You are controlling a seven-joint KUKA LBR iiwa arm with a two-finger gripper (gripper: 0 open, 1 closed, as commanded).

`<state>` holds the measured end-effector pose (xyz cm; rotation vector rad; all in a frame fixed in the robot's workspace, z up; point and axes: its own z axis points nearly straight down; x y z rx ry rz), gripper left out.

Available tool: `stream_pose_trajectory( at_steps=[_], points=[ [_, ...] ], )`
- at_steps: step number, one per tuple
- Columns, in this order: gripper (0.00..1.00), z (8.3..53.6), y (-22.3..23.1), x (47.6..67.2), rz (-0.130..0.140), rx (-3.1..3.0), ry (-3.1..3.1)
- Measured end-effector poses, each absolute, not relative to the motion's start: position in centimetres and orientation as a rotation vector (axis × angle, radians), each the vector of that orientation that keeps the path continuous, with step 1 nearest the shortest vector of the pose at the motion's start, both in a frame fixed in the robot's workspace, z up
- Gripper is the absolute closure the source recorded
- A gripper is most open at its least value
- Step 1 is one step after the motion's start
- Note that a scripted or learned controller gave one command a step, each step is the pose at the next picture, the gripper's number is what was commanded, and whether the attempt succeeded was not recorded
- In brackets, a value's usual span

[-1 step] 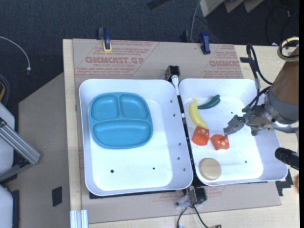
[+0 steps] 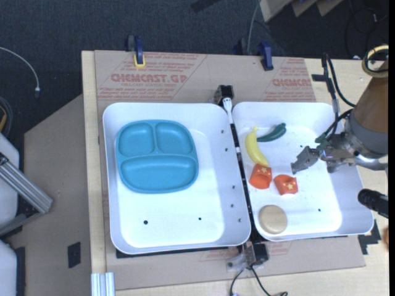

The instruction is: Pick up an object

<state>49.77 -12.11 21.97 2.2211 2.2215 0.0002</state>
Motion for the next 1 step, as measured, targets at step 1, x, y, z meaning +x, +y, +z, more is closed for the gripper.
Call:
stream_pose_trajectory(
  at_steps=[1],
  points=[
    [0.0, 17.46, -12.5, 49.18, -0.005, 2.227, 2.224]
  ],
)
